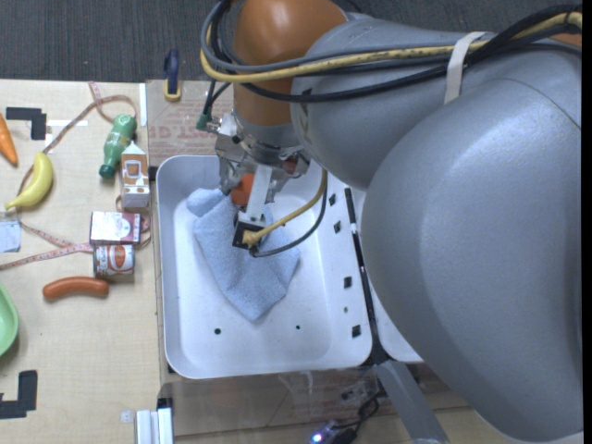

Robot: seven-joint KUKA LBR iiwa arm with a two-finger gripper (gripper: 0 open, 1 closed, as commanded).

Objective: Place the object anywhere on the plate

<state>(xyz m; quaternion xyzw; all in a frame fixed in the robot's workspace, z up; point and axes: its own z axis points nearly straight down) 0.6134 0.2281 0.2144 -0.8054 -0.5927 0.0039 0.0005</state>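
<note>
A: One plate [5, 326], green, cut off by the left edge of the tabletop [74, 340]. Is that the target?

B: I'd say so. Just right of it lie a sausage [76, 288] and a can [115, 260], with a banana [30, 181] farther back. Right of those comes the white bin [171, 276].

A: And the object to move?

B: Probably the blue-grey cloth [250, 280], crumpled in the bin. Its long axis runs from the far left corner towards the near right. I can't rule out the small orange thing [242, 188] at the cloth's far end.

A: Where's the end effector [250, 213]?

B: Right over the far half of the cloth, reaching down from the grey arm [462, 202]. It's touching or nearly touching the fabric.

A: Is it open or closed? Holding anything?

B: I cannot tell. The wrist and cables hide that, and nothing is plainly gripped.

A: So the move turns on what?

B: The cloth is directly below, and the plate is well apart to the left and nearer. Any carry must clear the bin's left wall and pass over the can and sausage.
</note>
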